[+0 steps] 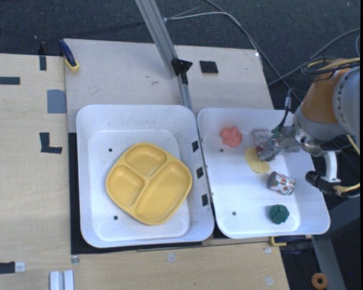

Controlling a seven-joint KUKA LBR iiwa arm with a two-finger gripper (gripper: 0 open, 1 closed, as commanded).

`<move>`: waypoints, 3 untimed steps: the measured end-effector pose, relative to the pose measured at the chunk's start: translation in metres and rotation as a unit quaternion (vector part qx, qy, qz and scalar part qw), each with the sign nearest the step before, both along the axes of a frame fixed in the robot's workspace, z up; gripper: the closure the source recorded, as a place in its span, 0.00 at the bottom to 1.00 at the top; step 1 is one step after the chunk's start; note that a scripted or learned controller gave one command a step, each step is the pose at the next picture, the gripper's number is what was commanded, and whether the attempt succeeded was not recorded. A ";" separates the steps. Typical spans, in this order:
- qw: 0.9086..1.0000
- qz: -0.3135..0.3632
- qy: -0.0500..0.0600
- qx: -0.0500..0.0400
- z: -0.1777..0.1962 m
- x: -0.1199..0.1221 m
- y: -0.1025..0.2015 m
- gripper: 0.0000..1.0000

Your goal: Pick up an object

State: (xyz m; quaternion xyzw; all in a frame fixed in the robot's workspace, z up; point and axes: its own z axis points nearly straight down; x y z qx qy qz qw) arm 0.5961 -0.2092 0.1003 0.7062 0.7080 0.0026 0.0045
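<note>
In the right bin (242, 216) lie a pink lumpy toy (232, 136), a pale yellow flat piece (256, 162), a small red-and-white can (281, 183) on its side and a dark green lumpy object (279, 213). My gripper (264, 151) reaches in from the right and sits low over the upper edge of the yellow piece, between the pink toy and the can. Nothing shows between its tips. The left bin (91, 162) holds a yellow divided plate (149, 182).
A slanted metal pole (160, 35) crosses the bench behind the bins. A blue and yellow clamp (68, 55) sits at the bench's back left corner. Cables run along the dark floor at the top right.
</note>
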 end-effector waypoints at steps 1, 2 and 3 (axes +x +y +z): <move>1.000 -0.001 0.003 0.000 0.054 -0.009 -0.002 1.00; 1.000 0.000 0.003 0.000 0.114 -0.002 0.004 1.00; 1.000 0.000 0.003 0.001 0.154 -0.001 0.005 1.00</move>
